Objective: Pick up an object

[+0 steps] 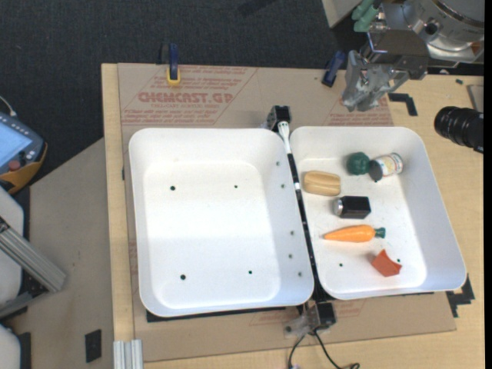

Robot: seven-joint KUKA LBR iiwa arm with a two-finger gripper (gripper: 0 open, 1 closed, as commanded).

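Inside right bin [430, 167]: orange carrot [352, 235], green-tipped, lying flat, near black box [353, 206].

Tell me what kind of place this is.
Probably a robotics lab test bench: two white bins clamped onto a cardboard-covered board, toy items like a carrot, and a robot gripper hanging above the right bin.

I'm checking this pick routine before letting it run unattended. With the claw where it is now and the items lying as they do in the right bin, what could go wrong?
The green ball and small jar touch, so closing on one may nudge or drag the other.

The carrot lies flat and tapers, so it may slip out of a pinch.

The claw hangs outside the right bin, beyond its far rim; a low approach might clip that rim.
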